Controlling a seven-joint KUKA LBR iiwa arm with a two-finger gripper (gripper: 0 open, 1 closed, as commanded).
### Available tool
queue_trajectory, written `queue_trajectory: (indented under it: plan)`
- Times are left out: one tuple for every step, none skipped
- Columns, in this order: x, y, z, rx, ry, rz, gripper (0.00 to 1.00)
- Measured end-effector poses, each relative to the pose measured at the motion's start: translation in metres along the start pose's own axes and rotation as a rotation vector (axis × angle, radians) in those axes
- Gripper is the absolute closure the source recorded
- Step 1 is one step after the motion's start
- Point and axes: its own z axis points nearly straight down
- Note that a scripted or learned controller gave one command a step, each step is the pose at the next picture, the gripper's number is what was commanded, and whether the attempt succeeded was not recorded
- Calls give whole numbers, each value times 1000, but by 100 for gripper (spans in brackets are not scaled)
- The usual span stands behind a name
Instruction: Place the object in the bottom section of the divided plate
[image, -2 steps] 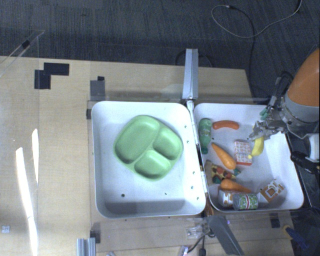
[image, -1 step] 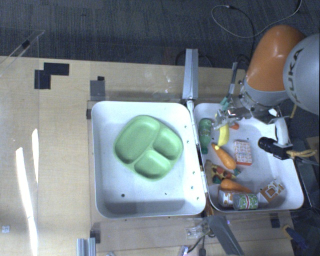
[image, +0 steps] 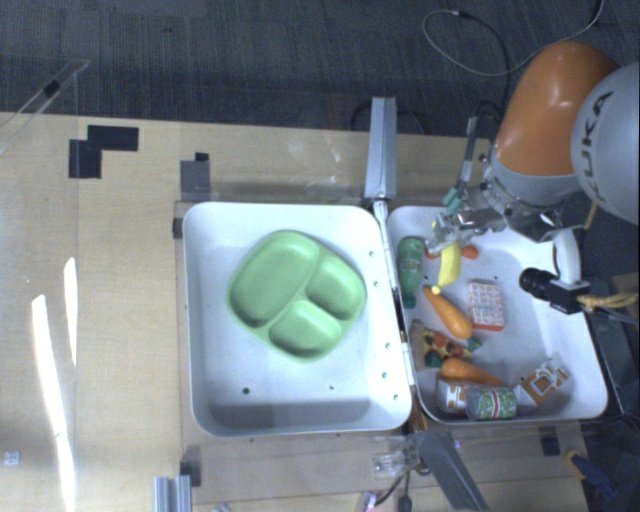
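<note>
Nearest the camera, a small can (image: 490, 404) lies on its side at the front edge of the right bin (image: 590, 395), with a carrot (image: 470, 372) just behind it and a small brown-and-white box (image: 543, 380) to its right. Further back in that bin lie a second carrot (image: 447, 312), a red-and-white checked packet (image: 486, 305), a green bottle (image: 410, 262) against the left wall, and a yellow banana (image: 449, 264). The tool (image: 452, 232) hangs over the bin's back left corner, just above the banana's upper end; whether its fingers are apart or together cannot be told, and nothing shows between them. Both bins sit on the table (image: 110, 330). The left bin (image: 290, 405) holds the green divided plate (image: 297, 292), whose three sections hold nothing, the bottom section among them.
</note>
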Motion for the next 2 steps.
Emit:
queue_trajectory:
  plan:
    - [130,15,-34,7,3,-104,100]
    - [95,13,-7,8,2,10,100]
